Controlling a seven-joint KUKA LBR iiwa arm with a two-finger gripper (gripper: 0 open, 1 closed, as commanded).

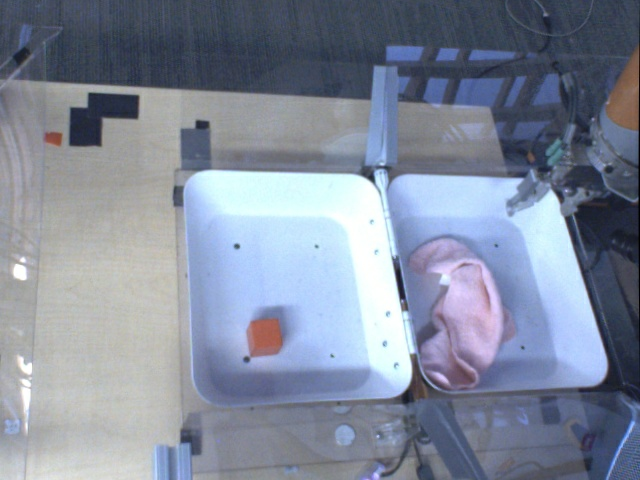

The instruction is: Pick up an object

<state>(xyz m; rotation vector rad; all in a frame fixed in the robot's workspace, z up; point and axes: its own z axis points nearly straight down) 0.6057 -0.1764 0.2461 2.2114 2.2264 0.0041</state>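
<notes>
Bench: pale wooden top bearing two shallow white bins.
Left bin: small orange block, lower left.
Right bin: crumpled pink cloth, centre.
Gripper: upper right, fingers apart, holding nothing.
Progress: nothing picked yet; descent and grasp remain.

Block left bin, cloth right.

An orange block and a pink cloth (plain, unpatterned) lie in white bins.
</notes>
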